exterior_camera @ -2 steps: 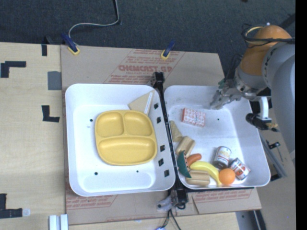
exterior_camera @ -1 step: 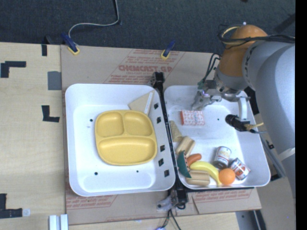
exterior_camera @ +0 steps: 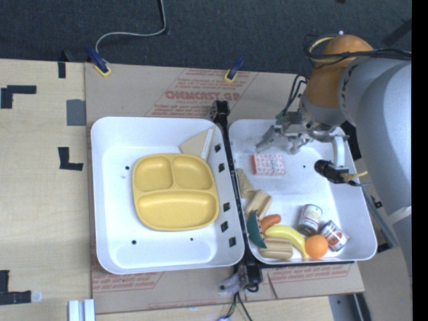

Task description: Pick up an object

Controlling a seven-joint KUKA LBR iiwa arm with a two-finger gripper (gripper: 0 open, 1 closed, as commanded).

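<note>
Hovering over the right bin (exterior_camera: 364,246) just above the patterned packet (exterior_camera: 269,164), the gripper (exterior_camera: 286,138) holds jaws spread, empty; descending off-centre risks pushing the flat packet aside.

The table (exterior_camera: 40,179) is pale wood with dark tape marks toward nine o'clock. A brown cardboard sheet (exterior_camera: 160,92) with red lettering lies flat on it, pinned at twelve o'clock by two blue-and-yellow clamps (exterior_camera: 100,64). On the cardboard two shallow white bins sit touching: the left bin (exterior_camera: 110,199) and the right bin (exterior_camera: 354,226).
</note>
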